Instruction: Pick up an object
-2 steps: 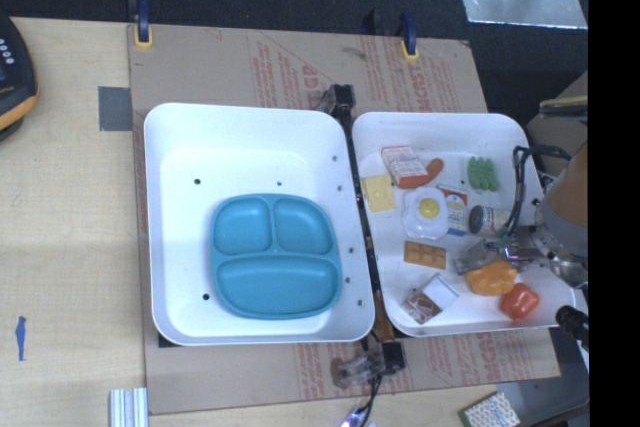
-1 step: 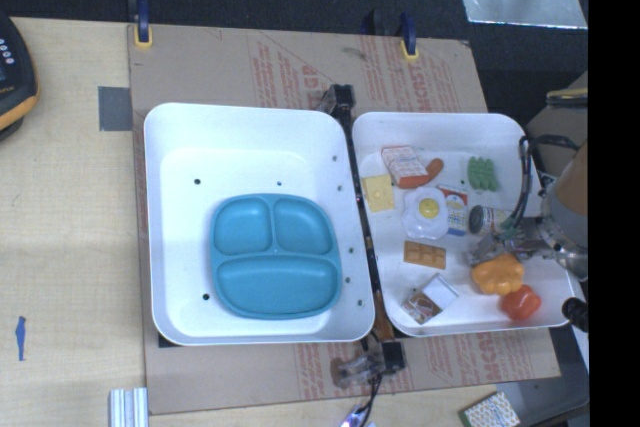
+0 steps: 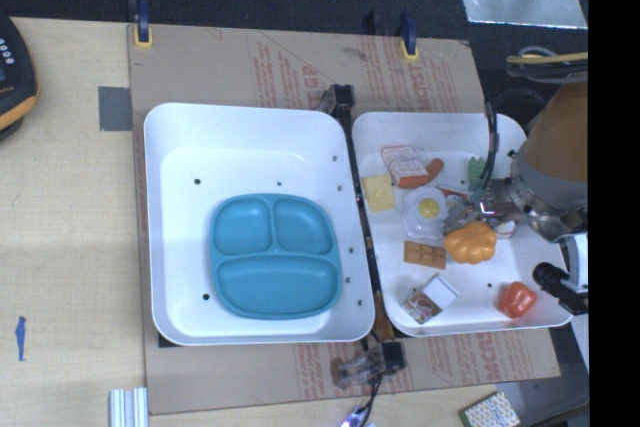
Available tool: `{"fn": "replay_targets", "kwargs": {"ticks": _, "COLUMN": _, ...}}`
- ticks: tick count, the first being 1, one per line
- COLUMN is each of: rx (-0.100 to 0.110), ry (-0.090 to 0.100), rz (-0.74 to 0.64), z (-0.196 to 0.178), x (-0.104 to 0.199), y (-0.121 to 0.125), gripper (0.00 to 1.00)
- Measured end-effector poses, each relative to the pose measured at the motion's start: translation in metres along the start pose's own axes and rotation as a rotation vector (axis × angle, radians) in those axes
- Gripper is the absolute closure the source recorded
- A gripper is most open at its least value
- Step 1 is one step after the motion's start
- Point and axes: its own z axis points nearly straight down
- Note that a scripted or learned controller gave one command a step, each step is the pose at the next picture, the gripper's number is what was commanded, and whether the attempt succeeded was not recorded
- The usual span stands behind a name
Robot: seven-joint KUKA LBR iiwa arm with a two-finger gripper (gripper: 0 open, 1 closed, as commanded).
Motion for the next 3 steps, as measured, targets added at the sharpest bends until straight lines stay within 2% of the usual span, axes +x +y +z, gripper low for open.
{"fn": "replay_targets", "kwargs": {"ticks": 1, "rx": -0.002, "ry": 0.001, "rz": 0.002, "z": -0.063, "x": 0.054, "y": 0.017, "gripper": 1.0}}
{"fn": "replay_targets", "kwargs": {"ticks": 2, "rx": 0.004, "ry": 0.0, "rz": 0.002, "z": -0.057, "x": 0.108, "y": 0.034, "gripper": 1.0}}
{"fn": "replay_targets", "kwargs": {"ticks": 3, "rx": 0.01, "ry": -0.002, "rz": 0.006, "z": -0.046, "x": 0.12, "y": 0.014, "gripper": 1.0}}
